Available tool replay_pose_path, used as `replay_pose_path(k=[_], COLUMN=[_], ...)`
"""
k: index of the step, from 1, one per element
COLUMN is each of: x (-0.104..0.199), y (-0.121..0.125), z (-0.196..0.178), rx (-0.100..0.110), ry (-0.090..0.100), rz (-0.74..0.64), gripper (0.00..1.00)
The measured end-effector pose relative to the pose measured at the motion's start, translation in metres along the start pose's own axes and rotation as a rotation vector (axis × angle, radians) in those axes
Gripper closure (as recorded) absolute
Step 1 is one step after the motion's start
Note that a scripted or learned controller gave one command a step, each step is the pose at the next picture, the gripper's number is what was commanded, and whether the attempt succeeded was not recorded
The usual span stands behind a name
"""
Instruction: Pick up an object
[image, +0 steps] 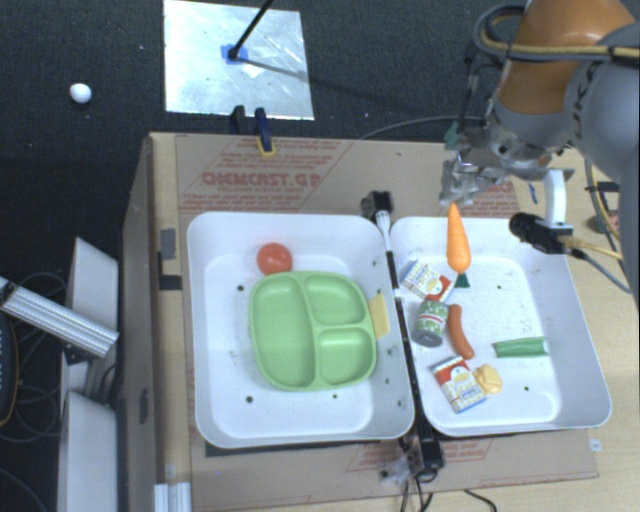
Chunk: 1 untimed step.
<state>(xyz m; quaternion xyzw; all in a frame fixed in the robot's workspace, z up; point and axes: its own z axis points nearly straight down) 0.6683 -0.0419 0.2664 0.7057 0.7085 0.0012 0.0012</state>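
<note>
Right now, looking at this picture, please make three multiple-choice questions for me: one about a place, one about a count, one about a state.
1. Where does the green divided plate lie?
A. in the left bin
B. in the right bin
C. on the cardboard

2. How many compartments does the plate have?
A. two
B. three
C. five

3. How is the carrot placed?
A. flat inside the plate
B. hanging upright under the gripper
C. under the green bean

Answers: 1 A, the plate fills the left bin. 2 B, three hollows show. 3 B, its top meets the gripper above the right bin.
</note>
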Motion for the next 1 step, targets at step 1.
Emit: replay_pose_path(k=[1], x=[0.0272], y=[0.0008], z=[0.0041], rx=[0.000], ry=[0.001], rz=[-0.001], gripper=[1.00])
